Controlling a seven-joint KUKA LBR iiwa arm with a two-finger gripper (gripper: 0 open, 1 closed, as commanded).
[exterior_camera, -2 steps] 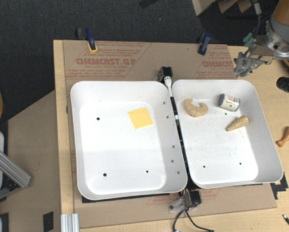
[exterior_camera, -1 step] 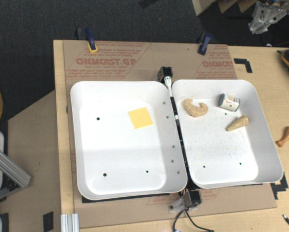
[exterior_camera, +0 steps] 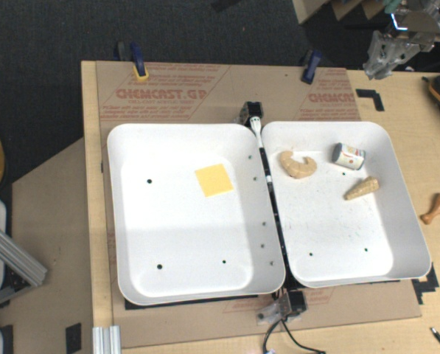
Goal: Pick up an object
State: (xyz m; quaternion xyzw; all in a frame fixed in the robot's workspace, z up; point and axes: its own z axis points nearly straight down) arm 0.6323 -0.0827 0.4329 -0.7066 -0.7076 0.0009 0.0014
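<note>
A flat yellow square [exterior_camera: 214, 180] lies in the left bin [exterior_camera: 131, 220], a little above its middle. The right bin [exterior_camera: 396, 249] holds three things in its far half: a curled tan pastry-like piece [exterior_camera: 298, 164], a small white and grey cylinder [exterior_camera: 348, 155] lying on its side, and a tan cone [exterior_camera: 361, 189]. My gripper [exterior_camera: 388, 56] hangs at the top right, beyond the right bin's far corner and well apart from every object. Nothing shows in its grasp.
Both bins sit on a brown board [exterior_camera: 227, 91] held by two blue clamps [exterior_camera: 138, 57] [exterior_camera: 311, 66] at its far edge. A black fitting [exterior_camera: 252, 113] stands between the bins' far corners. A wooden piece [exterior_camera: 435, 211] pokes in at the right edge.
</note>
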